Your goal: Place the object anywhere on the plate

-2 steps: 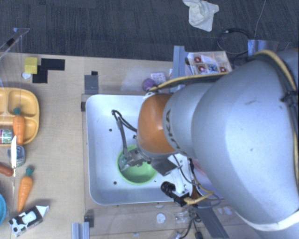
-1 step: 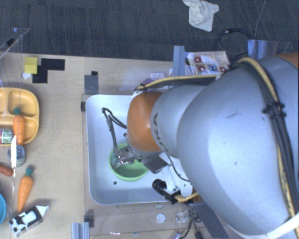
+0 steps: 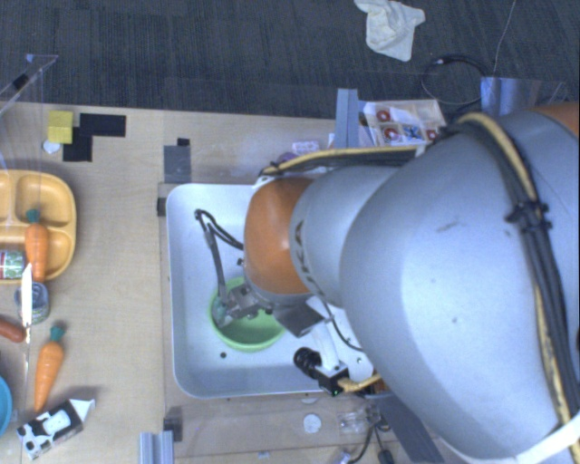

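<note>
Hand (image 3: pixel 237 306) sits low over the green plate (image 3: pixel 246 328) in the white bin (image 3: pixel 186 272), probably for a drop, but I can't tell its grip or spot any object.

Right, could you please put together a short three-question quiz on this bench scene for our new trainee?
1. True or false: the green plate lies inside the white bin.
2. Which thing hangs directly above the plate?
A. the yellow tray
B. the gripper
C. the crumpled cloth
3. Fill in: the band above the arm's wrist is coloured ____.

Key
1. True. The plate rests on the bin's floor, toward its near side.
2. B. The gripper is over the plate; the yellow tray sits on the bench at far left and the crumpled cloth lies on the dark floor beyond.
3. Orange.
</note>
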